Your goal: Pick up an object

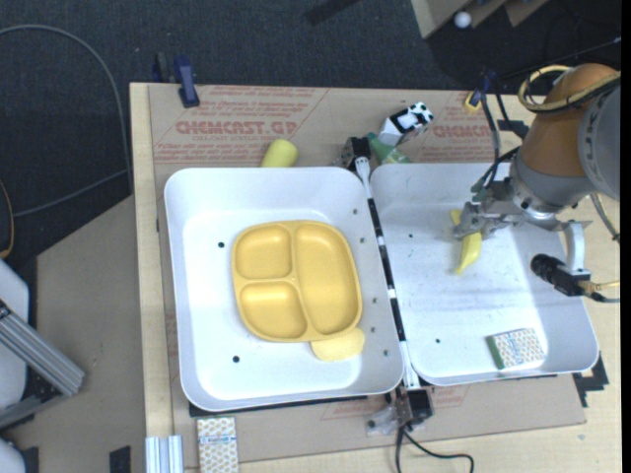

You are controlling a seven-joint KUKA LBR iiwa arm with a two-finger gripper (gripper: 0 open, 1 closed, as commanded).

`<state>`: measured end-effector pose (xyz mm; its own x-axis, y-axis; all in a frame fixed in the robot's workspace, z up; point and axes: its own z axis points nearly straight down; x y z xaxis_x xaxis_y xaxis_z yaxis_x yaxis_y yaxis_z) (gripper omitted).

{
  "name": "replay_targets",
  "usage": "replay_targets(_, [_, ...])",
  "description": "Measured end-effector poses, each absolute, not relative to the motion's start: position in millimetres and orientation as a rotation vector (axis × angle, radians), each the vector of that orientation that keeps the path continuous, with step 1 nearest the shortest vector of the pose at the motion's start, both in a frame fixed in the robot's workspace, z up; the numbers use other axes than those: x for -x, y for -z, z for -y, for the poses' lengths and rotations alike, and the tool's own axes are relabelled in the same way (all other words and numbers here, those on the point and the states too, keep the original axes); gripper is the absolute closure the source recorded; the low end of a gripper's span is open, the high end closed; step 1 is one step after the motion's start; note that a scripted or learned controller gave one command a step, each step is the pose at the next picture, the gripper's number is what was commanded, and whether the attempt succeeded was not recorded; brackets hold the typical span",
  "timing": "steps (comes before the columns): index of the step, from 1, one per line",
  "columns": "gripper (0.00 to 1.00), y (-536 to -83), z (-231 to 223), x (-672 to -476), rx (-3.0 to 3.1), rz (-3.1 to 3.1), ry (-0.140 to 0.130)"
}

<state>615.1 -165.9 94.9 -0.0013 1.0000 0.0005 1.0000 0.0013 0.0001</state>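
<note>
Faintly, the board [237,116] reads "CHEMCAST GP"; the tool [480,215] is clamped on a banana [469,252].

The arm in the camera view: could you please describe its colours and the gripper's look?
The arm is bulky and rounded, grey with a broad orange band above the wrist; a yellow cable loops beside the orange part. Its gripper is small, of grey metal.

Two white bins [187,264] sit side by side. One gripper [480,217] hangs over the right-hand bin. Just below its tip lies one yellow banana [468,252]. Further below it, toward the near edge, lies one green-and-white sponge [516,348]. Well to its left, in the other bin, are one yellow divided plate [296,279] and one pale yellow piece [337,345] touching that plate's edge.
</note>
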Motion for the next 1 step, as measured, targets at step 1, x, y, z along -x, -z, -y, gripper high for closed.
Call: replay_targets(1, [1.0, -144.2, 101.0, -646.8, 2.222, 2.225, 0.004])
